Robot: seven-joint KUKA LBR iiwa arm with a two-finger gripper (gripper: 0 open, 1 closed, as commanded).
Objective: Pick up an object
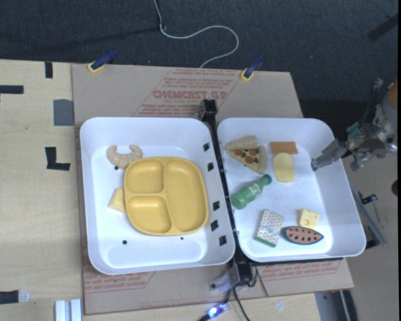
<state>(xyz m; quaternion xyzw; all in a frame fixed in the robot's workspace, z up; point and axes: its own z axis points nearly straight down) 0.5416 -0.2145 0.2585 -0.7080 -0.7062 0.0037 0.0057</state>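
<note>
A: Where is the two-finger gripper (326,156)?

B: At the right bin's (341,209) right rim, clear of every toy. I cannot tell how its jaws stand; nothing shows between them.

A: What lies in that shallow white bin?

B: A pizza slice toy (246,154), an orange rectangular block (283,148), a pale yellow oval piece (285,168), a green plastic bottle (250,191), a patterned wafer-like square (270,227), a small yellow cheese cube (309,218) and a watermelon slice toy (302,235).

A: The left bin (97,179)?

B: A yellow divided plate (166,194), a tan croissant toy (123,155) beside its upper left, a pale yellow wedge (117,199) partly under its left edge.
</note>
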